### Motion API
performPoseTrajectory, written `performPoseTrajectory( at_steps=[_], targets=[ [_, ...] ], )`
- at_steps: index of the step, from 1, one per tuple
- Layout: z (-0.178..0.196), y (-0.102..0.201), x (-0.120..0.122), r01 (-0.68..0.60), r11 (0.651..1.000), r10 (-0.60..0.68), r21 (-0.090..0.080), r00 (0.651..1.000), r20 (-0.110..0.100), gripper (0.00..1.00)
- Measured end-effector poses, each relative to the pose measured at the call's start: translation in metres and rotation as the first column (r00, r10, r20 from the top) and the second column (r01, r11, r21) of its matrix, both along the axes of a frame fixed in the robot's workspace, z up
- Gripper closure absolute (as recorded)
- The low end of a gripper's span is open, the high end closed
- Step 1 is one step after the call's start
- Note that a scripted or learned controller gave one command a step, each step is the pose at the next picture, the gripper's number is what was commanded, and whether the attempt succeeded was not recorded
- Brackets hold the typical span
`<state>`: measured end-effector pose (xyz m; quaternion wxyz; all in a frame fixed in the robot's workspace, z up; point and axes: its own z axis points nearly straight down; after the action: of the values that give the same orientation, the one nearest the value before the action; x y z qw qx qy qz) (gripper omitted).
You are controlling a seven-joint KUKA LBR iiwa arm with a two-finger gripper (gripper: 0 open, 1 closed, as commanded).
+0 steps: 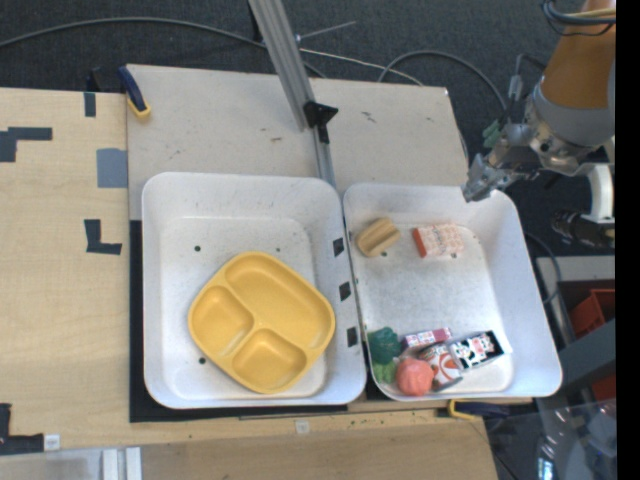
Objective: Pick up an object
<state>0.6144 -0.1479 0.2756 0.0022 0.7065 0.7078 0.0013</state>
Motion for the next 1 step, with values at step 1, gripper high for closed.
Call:
performPoseTrajectory(
  at_steps=[1],
  targets=[
    [-0.0011,0.0597,-0.0131,-0.005,1.000,0.005,0.003,1.000,-0.006,1.00]
  ],
)
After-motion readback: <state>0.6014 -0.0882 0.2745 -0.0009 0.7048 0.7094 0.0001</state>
